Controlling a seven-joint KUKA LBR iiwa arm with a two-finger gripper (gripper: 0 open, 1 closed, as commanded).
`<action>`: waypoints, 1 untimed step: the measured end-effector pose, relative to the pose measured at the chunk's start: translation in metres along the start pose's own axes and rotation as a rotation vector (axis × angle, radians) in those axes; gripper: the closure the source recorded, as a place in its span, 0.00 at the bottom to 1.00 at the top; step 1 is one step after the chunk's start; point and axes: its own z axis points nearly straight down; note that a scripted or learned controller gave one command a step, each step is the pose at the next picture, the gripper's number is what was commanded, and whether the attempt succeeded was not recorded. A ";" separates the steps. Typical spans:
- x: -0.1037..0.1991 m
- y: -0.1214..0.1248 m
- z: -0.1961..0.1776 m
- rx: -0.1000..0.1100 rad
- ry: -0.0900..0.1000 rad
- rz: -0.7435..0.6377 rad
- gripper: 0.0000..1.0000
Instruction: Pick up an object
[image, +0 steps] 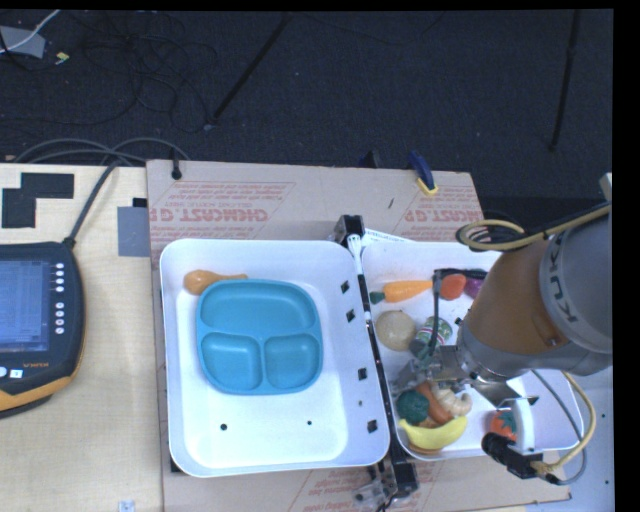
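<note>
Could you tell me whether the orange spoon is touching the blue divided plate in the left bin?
Touching: the camera view shows the orange spoon lying against the upper-left rim of the blue divided plate, with no gap.

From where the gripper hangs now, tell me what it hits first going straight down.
Likely the toy pile at the right bin's near end: the gripper points at the orange-and-white toy beside the green ball, above the banana. Height is unclear from this slant.

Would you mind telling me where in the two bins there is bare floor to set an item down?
Left bin: bare white floor in front of the blue divided plate, also a strip along its right wall. Right bin: crowded, with the carrot, pale ball and banana packed under the arm.
</note>
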 end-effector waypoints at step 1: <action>-0.004 0.001 -0.011 -0.001 -0.003 0.008 1.00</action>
